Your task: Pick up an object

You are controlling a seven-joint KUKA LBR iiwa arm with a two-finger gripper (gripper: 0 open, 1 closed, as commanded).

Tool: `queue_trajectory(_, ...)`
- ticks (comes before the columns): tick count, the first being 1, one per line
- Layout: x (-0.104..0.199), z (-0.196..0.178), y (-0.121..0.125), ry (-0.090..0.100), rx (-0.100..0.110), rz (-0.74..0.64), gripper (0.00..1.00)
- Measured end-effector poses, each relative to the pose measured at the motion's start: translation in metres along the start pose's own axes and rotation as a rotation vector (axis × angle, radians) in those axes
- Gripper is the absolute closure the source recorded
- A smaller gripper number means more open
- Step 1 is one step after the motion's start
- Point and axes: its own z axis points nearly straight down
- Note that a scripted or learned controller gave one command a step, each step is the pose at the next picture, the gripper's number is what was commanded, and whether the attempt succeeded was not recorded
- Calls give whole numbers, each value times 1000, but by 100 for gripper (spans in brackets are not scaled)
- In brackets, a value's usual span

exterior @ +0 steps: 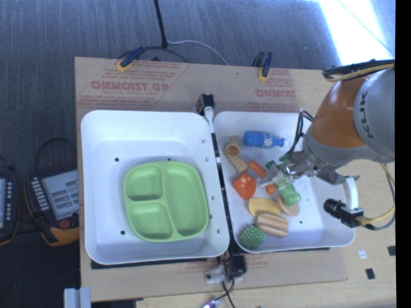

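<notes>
The right bin (321, 231) holds several toy foods. A blue bottle (263, 139) lies at the back. A tan cup (232, 150) and an orange carrot (256, 169) sit near the middle. In front of them are a red pepper (244, 187), a yellow banana (263, 206), a bread roll (273, 224) and a green bumpy ball (252, 237). My gripper (283, 174) hangs low over the middle of this bin, directly above a green vegetable (289, 195) and beside a small orange piece (271, 188). The wrist hides whether it touches them.
The left bin (90, 172) holds a green divided plate (166, 199). A black fitting (205, 101) stands at the back where the two bins meet. Two clamps (130, 58) (263, 66) grip the board's far edge. A handheld controller (54, 197) lies left of the bench.
</notes>
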Motion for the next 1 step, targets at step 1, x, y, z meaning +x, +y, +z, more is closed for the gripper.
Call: queue_trajectory(1,47,-114,9,-2,-2,207,100)
